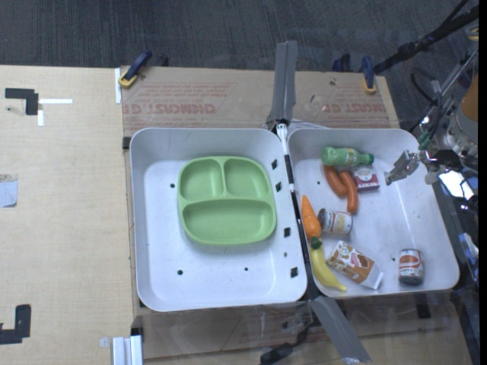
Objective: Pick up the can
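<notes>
Can lies at lower right of the right bin; gripper open, holding nothing, at the bin's upper right.
Well left of the can: carton, banana, jar, carrot. Nothing covers the can.

Pale wooden counter under even overhead light, dark floor beyond.
Topped at the middle by a sheet of brown cardboard printed with red lettering, pinned at its far edge by blue and yellow clamps. Marked at the left with black brackets and white tape strips. Floor a dark grey carpet with faint diagonal streaks.
</notes>
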You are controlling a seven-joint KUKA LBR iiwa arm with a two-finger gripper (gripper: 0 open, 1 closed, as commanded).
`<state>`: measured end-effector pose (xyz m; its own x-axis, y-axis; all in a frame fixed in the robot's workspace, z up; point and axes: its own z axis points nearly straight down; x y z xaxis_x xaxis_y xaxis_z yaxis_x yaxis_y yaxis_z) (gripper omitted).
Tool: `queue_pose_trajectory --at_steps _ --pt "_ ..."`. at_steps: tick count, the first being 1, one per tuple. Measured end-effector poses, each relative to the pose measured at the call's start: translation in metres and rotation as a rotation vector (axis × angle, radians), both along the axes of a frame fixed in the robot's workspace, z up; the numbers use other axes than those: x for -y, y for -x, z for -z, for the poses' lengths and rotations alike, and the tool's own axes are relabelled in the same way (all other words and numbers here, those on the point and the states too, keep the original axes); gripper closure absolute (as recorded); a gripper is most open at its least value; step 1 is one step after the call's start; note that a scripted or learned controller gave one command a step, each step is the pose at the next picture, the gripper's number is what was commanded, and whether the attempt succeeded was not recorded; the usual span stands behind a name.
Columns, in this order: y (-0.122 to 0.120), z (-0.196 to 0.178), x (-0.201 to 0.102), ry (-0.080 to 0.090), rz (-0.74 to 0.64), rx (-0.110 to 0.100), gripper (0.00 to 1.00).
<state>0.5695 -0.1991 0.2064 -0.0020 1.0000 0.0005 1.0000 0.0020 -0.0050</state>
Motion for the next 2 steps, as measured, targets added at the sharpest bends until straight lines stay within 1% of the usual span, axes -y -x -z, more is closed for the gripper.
queue_pose_trajectory --at_steps 1,2 --pt "0.055 0.107 0.018 -0.004 -0.042 0.004 0.00" --pt "0.090 0.116 0.018 -0.009 -0.009 0.002 0.00"
